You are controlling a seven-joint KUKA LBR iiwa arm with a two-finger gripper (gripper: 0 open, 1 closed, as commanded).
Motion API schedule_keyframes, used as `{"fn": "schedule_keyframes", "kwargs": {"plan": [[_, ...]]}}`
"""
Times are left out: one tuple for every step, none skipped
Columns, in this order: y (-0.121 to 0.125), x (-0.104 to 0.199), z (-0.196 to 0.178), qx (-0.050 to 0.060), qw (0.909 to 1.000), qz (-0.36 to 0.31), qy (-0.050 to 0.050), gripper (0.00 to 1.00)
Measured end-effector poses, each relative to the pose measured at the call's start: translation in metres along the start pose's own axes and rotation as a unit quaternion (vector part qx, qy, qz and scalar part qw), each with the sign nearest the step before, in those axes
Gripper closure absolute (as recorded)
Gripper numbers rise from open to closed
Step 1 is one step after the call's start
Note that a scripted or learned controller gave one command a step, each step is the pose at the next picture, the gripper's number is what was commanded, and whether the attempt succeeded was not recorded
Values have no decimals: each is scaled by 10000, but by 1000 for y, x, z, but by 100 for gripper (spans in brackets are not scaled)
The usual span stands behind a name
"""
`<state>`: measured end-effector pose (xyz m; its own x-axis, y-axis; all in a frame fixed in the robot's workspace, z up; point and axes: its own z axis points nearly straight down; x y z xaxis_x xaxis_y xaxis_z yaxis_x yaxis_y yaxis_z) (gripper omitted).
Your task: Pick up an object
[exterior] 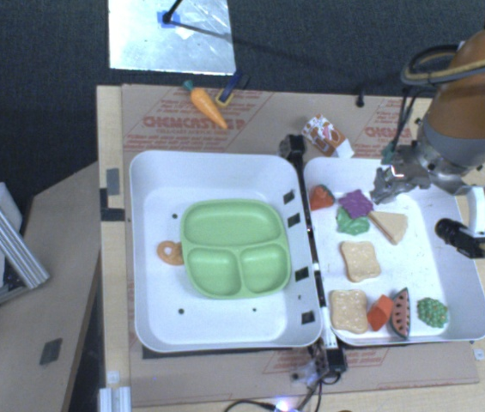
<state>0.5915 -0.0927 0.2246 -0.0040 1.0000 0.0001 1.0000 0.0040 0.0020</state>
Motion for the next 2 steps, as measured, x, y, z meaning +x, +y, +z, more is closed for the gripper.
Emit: {"fn": "schedule_keyframes", "kwargs": {"plan": [[-4, 49, 4, 3, 10000, -20, 3, 100], [-19, 106, -6, 5, 10000, -33, 13, 100]]}}
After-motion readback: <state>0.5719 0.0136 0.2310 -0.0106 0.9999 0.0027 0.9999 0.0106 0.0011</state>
